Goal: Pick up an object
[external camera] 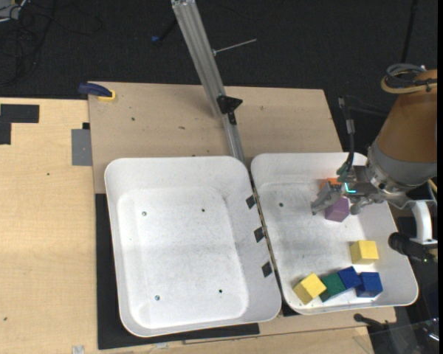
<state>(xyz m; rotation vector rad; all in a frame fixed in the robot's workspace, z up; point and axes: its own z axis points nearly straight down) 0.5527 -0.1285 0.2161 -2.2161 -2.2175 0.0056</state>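
Note:
My gripper (338, 200) is low in the right bin (295, 175), near its far right part. It is open, with a finger on either side of a purple block (338, 211) that sits right under it. A small orange object (331, 185) lies just behind the gripper, partly hidden by it. A yellow block (364, 251) rests alone nearer the front. Along the front edge lie another yellow block (308, 287), a green block (331, 284) and two blue blocks (360, 281) in a row.
The left bin (133, 175) lies beside the right one, joined by black clips (258, 233). A slanted aluminium rail (207, 65) rises behind the bins. The arm's orange band (413, 124) hangs over the right bin's far right edge.

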